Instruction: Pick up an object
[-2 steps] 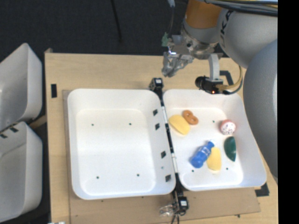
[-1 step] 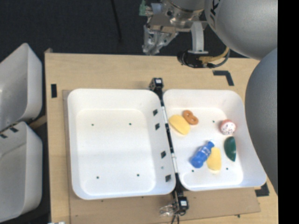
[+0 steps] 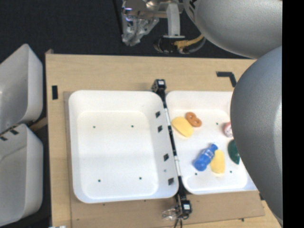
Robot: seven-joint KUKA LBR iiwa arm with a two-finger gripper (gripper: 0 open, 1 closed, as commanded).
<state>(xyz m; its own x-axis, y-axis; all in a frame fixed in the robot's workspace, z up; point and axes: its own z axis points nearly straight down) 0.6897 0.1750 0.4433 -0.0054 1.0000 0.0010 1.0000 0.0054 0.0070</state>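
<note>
- From my seat the gripper [image 3: 135, 30] hangs at the far end of the view, past the back edge of the bench [image 3: 104, 70] and well apart from both bins. Whether it is open or closed I cannot tell at this angle, and I see no object in it.
- Every candidate lies in the right bin [image 3: 199, 99]: an orange ring-shaped piece [image 3: 193, 119] touching a yellow lump [image 3: 182, 127], a small blue bottle [image 3: 205, 157] lying on its side just beside a second yellow piece [image 3: 218, 162], and a dark green thing [image 3: 233, 152] and a pinkish thing [image 3: 228, 129], both half hidden by the arm [image 3: 266, 127].
- I judge the pick has not begun; the approach is the step in hand.
- I would go for the blue bottle: its narrow body should suit a two-finger grasp across its width.
- To do that well, I would turn the wrist so the jaws straddle the bottle crosswise, not along its length.
- I would come down straight and keep off the yellow piece next to it, which could get nudged or caught.
- The yellow lump is my fallback, though it may be too wide, and the ring against it could interfere.
</note>
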